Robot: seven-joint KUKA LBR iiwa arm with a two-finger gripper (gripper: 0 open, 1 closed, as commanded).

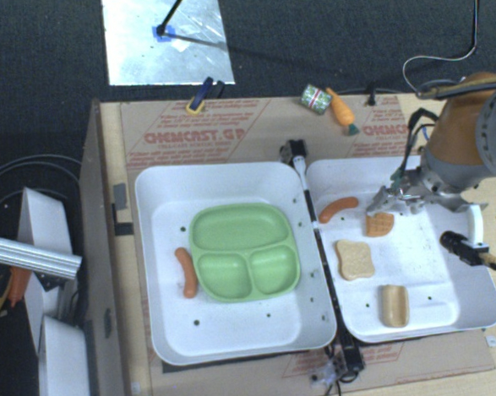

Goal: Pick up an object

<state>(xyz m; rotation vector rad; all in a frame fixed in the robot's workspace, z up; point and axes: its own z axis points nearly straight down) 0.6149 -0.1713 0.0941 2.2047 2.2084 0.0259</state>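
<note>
Tool (390, 200) low over right bin (484, 303), just above brown piece (380, 223); grip unreadable.

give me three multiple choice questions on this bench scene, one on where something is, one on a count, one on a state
1. Where does the green divided tray sit?
A. in the left bin
B. in the right bin
C. on the cardboard behind the bins

2. How many sausages lie in the two bins?
A. one
B. two
C. four

3. How does the bread slice lie?
A. flat on the bin floor
B. standing on edge against the wall
C. stacked on the green tray

Answers:
1. A, the tray rests in the middle of the left bin.
2. B, one sausage lies left of the tray and a second sausage lies in the right bin near the divider.
3. A, the slice shows its full face upward, apart from the bun and the brown piece by the gripper.
</note>
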